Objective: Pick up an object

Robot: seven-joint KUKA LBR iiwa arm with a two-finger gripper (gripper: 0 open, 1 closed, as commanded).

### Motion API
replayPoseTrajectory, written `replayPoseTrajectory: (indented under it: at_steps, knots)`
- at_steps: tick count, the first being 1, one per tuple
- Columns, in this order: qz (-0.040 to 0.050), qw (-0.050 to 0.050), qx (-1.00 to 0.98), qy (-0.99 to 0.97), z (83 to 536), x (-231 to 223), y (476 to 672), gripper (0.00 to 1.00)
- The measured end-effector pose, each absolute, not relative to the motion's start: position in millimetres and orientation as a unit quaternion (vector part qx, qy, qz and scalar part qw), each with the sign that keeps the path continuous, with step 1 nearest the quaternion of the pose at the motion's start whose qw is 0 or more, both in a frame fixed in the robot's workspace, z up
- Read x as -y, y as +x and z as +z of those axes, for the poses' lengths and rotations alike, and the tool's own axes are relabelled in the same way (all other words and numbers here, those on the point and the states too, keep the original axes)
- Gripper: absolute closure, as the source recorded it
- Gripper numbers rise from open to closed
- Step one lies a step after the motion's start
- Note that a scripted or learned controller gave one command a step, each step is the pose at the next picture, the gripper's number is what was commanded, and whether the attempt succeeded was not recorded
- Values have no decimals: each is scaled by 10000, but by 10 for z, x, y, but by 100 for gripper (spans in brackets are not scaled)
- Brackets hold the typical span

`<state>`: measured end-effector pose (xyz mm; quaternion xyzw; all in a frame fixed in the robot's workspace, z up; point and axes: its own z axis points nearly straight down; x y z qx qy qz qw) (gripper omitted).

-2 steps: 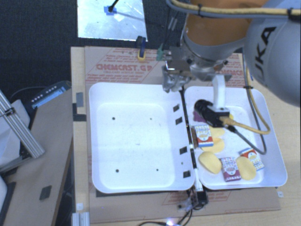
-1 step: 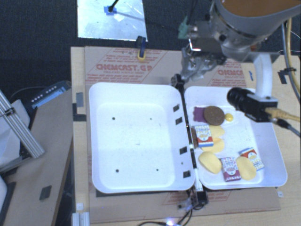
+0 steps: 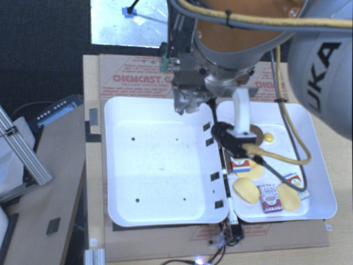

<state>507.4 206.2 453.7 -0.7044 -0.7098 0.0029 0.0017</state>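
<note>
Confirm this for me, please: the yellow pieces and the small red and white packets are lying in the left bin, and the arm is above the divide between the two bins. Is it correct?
Not quite. The camera view shows the yellow pieces and the red and white packets lying in the right bin, not the left bin. The rest stands: the arm is above the divide between the two bins.

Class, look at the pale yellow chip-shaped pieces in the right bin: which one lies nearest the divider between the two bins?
The yellow piece beside the red-and-white packet, at the bin's lower left; the others lie further right.
</note>
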Motion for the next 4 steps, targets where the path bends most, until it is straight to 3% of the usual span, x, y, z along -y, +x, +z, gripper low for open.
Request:
replayPoseTrajectory:
  at_steps: [1,2,3,4]
  knots:
    - [-31,-16,7070,-7072,4942,-1991,5514,100]
    - [-39,-32,7067,-7075,5374,-1908,6319,100]
    - [77,49,7103,-7038,3644,-2372,5587,100]
    - [-99,-25,7098,-7043,5302,-2346,5088,100]
